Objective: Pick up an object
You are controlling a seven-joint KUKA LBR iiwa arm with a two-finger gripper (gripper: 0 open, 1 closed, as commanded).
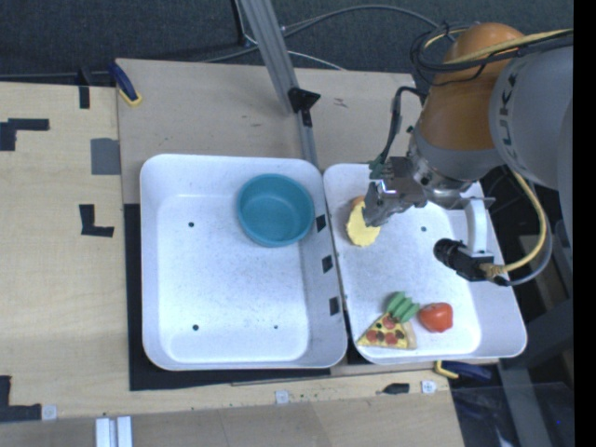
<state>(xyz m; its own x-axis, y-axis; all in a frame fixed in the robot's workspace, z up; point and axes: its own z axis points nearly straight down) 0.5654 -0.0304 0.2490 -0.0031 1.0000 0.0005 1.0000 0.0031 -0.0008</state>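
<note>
My gripper hangs low over the upper left of the right bin, directly at a flat yellow object that lies against the bin's left wall. Its dark fingers overlap the yellow object's upper edge. Further toward the bin's front lie a pizza slice toy, a green piece and a red tomato. A blue bowl sits upright in the top right of the left bin.
A slanted metal pole runs down from the top to the gap between the bins. A black cable and connector hang over the right bin's right side. Tape marks dot the bench at left.
</note>
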